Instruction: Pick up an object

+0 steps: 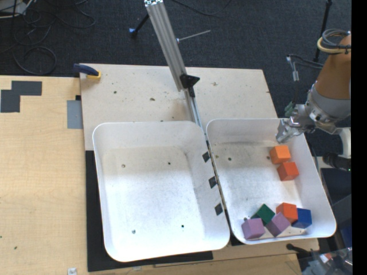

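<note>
Whether the gripper [285,132] is open I cannot tell; it hangs over the right bin's [232,132] far right rim, just above an orange block [280,153]. A second orange block [288,171] lies beside it. Green [265,213], orange [287,211], blue [303,217] and two purple blocks [253,228] [278,224] cluster in the near corner.

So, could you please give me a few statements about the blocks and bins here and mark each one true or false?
1. All the blocks lie in the right bin. True.
2. The gripper holds the purple block. False: it hovers above the bin's far edge, near the orange block.
3. A green block sits among the near-corner cluster. True.
4. The blue block lies in the left bin. False: it is in the right bin.
</note>
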